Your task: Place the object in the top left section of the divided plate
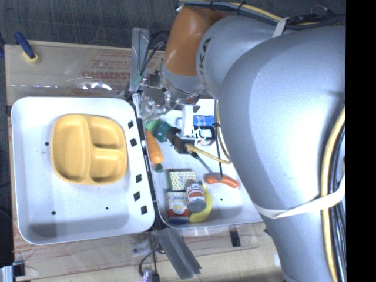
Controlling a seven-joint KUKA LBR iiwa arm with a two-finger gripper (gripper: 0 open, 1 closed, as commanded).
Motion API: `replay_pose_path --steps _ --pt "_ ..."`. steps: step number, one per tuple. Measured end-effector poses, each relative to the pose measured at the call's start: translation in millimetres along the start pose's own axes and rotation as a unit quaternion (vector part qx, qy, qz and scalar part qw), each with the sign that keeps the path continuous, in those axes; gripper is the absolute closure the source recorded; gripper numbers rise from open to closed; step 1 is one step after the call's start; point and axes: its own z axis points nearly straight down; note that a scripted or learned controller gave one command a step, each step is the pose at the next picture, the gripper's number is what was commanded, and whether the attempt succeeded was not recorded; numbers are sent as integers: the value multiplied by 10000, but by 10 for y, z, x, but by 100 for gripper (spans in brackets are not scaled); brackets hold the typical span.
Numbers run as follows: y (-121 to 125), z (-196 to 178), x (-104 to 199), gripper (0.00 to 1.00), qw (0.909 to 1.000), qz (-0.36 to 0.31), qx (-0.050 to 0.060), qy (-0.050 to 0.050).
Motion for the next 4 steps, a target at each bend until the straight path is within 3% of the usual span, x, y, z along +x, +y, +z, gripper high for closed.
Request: replay_pose_path --steps 1,2,3,4 --pt "56 -162 766 100 9987 509 -6 -1" --pt "153 -637 224 100 9942 -1073 -19 0" --pt "-289 -493 548 100 9597 -2811 10 -7" --pt "180 -446 57 100 9703 -2418 -8 -11"
